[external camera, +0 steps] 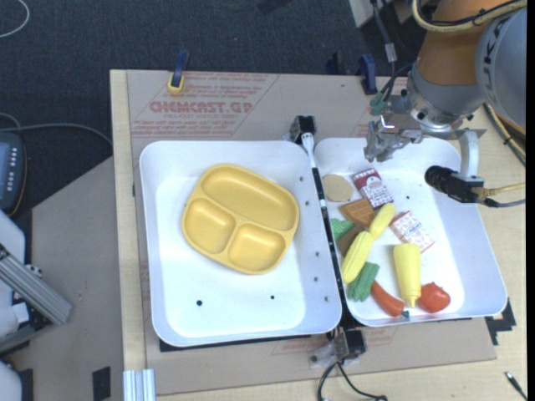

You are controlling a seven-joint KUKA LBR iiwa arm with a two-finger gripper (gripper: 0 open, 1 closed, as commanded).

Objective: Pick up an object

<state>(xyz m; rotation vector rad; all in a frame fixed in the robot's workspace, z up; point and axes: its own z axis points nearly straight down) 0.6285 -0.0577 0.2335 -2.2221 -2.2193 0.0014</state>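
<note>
Claw hangs over rt bin's far edge, can't tell its state; nearest pick, red snack packet, lies just below-front of it, long axis toward bin's near rim

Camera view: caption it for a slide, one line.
Gripper poised over the right bin of toy food; yellow divided plate sits in the left bin.

The arm runs off the top right corner. The corn covers part of the green pepper, and print on the red packet is too small to read.
</note>
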